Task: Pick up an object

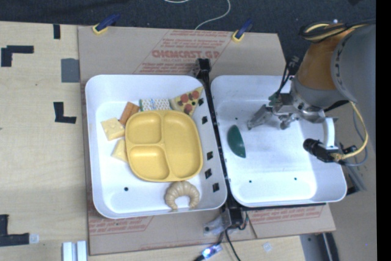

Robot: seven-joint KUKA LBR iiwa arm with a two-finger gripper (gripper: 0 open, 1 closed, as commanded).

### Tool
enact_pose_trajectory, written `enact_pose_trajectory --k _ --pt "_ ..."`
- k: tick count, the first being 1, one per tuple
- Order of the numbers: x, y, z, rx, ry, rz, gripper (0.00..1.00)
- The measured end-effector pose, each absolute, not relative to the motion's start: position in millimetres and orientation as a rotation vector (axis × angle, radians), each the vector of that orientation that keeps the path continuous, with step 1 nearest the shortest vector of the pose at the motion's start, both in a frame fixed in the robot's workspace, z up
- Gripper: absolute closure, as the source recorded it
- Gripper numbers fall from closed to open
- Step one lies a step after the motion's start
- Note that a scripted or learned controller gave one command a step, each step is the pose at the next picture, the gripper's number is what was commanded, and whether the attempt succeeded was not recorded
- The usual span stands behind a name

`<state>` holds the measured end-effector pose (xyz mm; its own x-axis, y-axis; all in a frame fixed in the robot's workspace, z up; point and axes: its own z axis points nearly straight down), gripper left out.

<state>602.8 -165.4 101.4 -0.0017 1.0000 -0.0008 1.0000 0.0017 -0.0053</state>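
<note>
A dark green oval object lies flat in the right bin, near its left wall. My gripper hangs over the same bin, just right of and slightly behind the green object. Its fingers are spread open and nothing is between them. The left fingertip is a short way from the green object and does not touch it.
The left bin holds a yellow divided plate, a croissant, tan crackers, an orange-brown piece and a pizza slice. A black divider separates the bins. The arm's cables hang over the right bin's right side.
</note>
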Motion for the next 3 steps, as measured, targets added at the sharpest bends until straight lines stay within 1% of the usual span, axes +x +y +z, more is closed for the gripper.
enact_pose_trajectory --k 1,2,3 --pt "602.8 -164.4 83.9 -2.218 -2.224 0.004 0.00" --pt "603.2 -163.9 94.8 -2.219 -2.225 0.002 1.00" --pt "609.3 -169.4 140.8 -2.222 -2.224 -0.002 1.00"
